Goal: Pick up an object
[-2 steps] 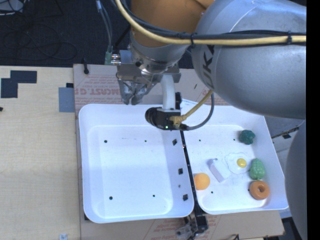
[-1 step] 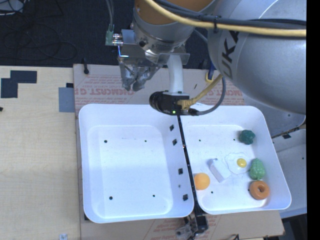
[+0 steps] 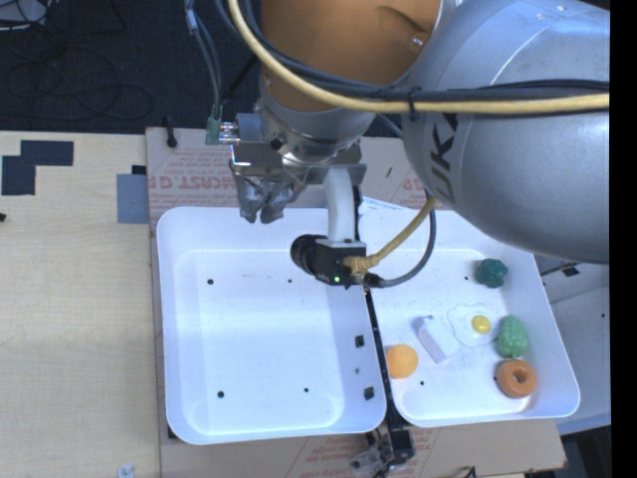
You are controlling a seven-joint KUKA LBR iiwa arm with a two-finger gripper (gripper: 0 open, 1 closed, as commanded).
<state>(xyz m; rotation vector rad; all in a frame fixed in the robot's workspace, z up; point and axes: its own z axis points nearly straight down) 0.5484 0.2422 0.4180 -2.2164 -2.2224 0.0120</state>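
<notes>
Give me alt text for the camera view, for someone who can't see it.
A grey robot arm with an orange band hangs its tool over the far edge of the left white bin. The right white bin holds an orange ball, a fried egg, a doughnut, a small white block and two green pieces.

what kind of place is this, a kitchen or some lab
Most likely a robotics lab bench, not a kitchen: a big grey arm with a claw hangs over two white bins, loose cables lie behind, and the fried egg and donut look like toys.
</notes>
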